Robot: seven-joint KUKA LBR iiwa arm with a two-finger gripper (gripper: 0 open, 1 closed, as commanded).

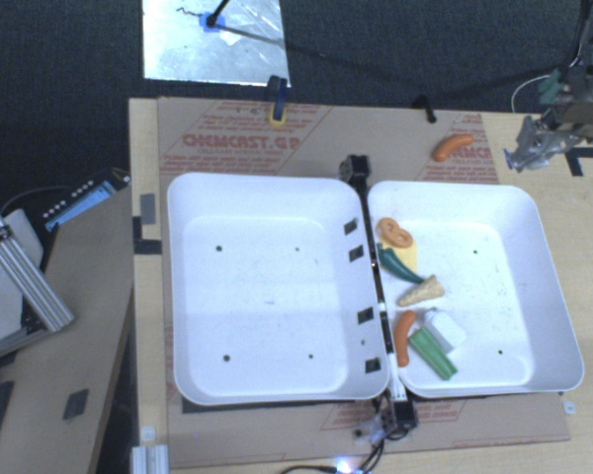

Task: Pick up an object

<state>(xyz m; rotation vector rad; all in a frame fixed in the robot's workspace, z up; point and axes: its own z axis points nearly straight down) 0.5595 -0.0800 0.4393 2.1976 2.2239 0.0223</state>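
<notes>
My gripper (530,154) hangs at the upper right, above the bench just beyond the right bin's (534,265) far right corner, away from all the objects. Along that bin's left side lie an orange ring-shaped piece (394,232), a yellow and teal piece (401,261), a beige cone (422,290), an orange sausage shape (404,335), a green block (433,353) and a small white piece (447,330). Another orange sausage shape (453,147) rests on the cardboard behind the right bin, left of the gripper.
The left bin (267,284) sits beside the right one, joined by a black clipped divider (376,275). A yellow and blue clamp (276,102) stands at the cardboard's far edge. A shiny plate (217,28) lies on the floor behind.
</notes>
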